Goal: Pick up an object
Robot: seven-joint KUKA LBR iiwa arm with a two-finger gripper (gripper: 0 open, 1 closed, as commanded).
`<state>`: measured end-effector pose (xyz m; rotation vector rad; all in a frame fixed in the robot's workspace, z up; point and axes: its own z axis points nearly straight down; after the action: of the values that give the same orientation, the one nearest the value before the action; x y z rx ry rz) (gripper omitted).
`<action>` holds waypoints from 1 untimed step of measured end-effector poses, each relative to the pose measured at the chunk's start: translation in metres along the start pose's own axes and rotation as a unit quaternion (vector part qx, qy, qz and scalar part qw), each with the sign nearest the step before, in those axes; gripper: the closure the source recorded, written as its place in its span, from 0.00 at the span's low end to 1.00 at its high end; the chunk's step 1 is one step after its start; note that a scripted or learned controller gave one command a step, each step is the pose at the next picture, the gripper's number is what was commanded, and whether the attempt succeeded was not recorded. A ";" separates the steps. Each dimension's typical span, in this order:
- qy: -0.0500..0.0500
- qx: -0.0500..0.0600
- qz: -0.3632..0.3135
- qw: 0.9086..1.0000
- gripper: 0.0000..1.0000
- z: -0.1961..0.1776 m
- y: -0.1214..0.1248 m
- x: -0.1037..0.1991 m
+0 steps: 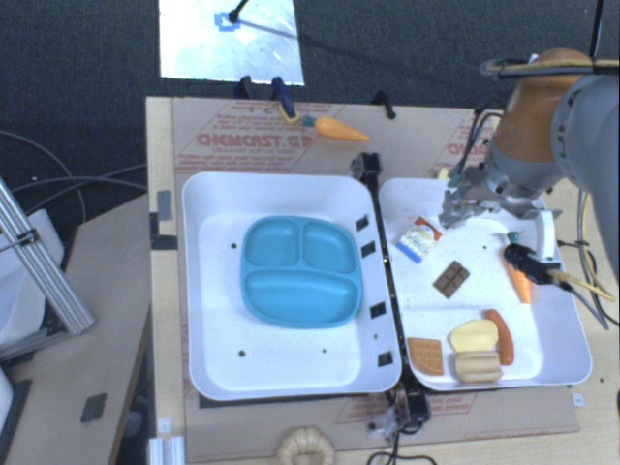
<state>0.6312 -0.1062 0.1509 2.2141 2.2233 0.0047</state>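
— Where is the gripper (455, 211)?
— Low over the right bin (572, 342), near its back edge.
— And the small packet (418, 238)?
— Lying just beside the fingers, toward the divider, not between them. How far open they are, I cannot tell.

I have one fixed camera above the surface (291, 129), looking down at a slant from a middling height. It takes in both white bins, the left bin (208, 279) and the right bin (562, 342), with the arm (542, 124) entering from the right.
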 end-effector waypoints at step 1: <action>0.000 -0.001 0.000 1.000 1.00 -0.046 0.005 -0.006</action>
<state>0.6356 -0.1124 0.1973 2.2123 2.2224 0.0066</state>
